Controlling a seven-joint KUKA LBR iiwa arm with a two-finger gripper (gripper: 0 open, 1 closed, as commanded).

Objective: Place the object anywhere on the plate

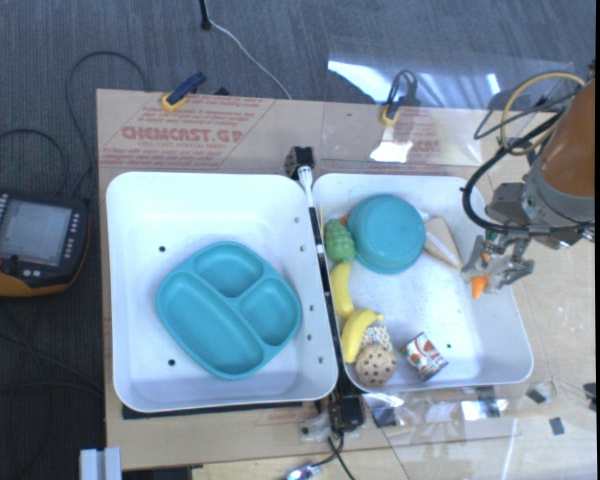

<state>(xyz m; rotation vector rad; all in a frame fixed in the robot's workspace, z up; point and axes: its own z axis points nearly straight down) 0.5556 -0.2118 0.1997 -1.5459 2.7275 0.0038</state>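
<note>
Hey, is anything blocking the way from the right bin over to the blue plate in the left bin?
Only the bins' adjoining walls lie between them. The plate sits bare in the left bin, and the gripper hangs over the right bin's right edge.

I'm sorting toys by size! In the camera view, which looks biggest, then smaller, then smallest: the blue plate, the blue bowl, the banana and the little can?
1. Blue plate, in the left bin, clearly the largest.
2. Blue bowl.
3. Banana, long but thin.
4. Little can, the smallest.
</note>
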